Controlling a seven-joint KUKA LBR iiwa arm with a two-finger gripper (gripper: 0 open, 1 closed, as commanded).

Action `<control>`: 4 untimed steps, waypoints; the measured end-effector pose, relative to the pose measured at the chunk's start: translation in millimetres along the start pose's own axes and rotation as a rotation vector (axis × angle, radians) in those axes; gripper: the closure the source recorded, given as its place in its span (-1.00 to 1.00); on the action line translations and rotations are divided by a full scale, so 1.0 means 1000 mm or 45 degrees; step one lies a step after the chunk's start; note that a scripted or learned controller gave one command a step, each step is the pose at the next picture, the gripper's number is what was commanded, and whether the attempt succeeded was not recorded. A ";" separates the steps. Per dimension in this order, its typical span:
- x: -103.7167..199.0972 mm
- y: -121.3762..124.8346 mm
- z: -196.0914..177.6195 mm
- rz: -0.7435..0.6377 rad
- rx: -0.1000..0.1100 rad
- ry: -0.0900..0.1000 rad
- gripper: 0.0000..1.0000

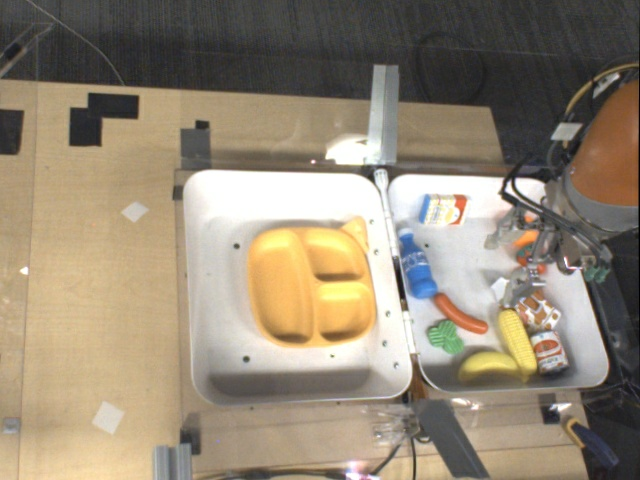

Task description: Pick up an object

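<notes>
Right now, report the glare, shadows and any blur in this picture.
Camera view: a bright glare spot sits on the bench just above the left bin; soft shadow lies along that bin's lower inner wall; the yellow tray and the right bin's toys read fairly sharp; the gripper area at right is cluttered and hard to resolve.

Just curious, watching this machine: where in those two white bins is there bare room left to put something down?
Left bin: bare floor around the yellow tray. Right bin: bare patch between the blue bottle, small carton and hand; crowded toward the banana and corn.
</notes>
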State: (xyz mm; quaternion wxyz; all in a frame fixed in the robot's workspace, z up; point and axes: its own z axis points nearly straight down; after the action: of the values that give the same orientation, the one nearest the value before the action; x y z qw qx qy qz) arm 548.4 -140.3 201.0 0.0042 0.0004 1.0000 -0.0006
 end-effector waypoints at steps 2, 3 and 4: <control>-0.053 0.000 0.097 0.339 0.000 -0.026 1.00; -0.053 0.000 0.098 0.339 0.000 -0.024 -1.00; -0.053 0.000 0.098 0.339 0.000 -0.024 -1.00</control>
State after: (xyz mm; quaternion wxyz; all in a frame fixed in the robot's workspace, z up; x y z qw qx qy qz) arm 602.2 -140.1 103.8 0.0136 0.1333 0.9910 -0.0001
